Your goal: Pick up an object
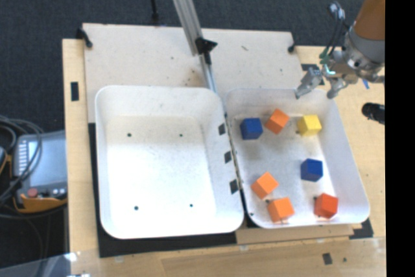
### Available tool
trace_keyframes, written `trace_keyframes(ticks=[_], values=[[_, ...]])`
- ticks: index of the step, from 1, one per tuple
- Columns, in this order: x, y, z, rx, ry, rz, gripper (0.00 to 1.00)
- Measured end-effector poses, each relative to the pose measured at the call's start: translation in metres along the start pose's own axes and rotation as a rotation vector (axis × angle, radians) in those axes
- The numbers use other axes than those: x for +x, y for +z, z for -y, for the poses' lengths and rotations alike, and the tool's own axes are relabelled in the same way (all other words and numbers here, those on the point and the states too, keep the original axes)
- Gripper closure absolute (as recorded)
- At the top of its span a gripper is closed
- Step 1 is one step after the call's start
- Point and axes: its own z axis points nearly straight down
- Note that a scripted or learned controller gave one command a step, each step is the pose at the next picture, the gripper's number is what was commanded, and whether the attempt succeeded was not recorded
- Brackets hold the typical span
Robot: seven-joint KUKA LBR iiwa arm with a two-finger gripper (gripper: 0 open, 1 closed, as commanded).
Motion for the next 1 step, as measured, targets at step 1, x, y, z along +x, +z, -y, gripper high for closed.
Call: trace_keyframes(ticks=[1], values=[[-0.0008,-0.0025,-0.0006,-0.003,-0.003,0.004,0.00]])
